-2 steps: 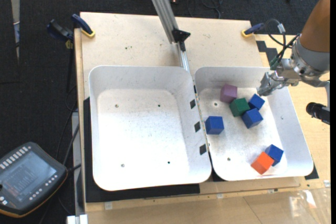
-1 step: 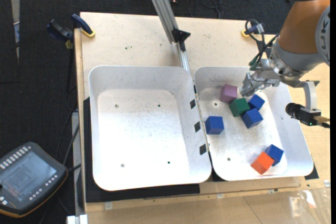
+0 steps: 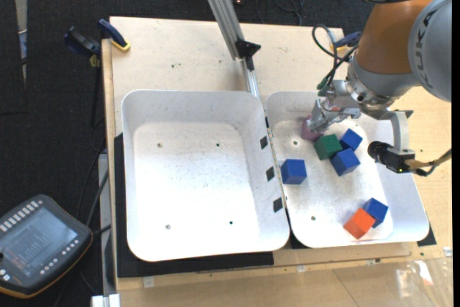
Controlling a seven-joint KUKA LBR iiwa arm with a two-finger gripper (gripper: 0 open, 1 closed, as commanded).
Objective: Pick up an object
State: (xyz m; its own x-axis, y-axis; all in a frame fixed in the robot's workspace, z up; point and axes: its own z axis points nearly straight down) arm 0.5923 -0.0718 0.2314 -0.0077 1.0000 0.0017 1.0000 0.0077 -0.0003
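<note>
A: Status?
B: My gripper (image 3: 320, 118) is low in right bin (image 3: 402, 219), over purple block (image 3: 310, 129) just beside green block (image 3: 328, 147). Fingers' state: can't tell. Nothing lifted yet; grab n lift left.

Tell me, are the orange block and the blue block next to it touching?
Touching. The camera view shows the orange block pressed against the blue block near the right bin's front corner, with no gap between them.
</note>
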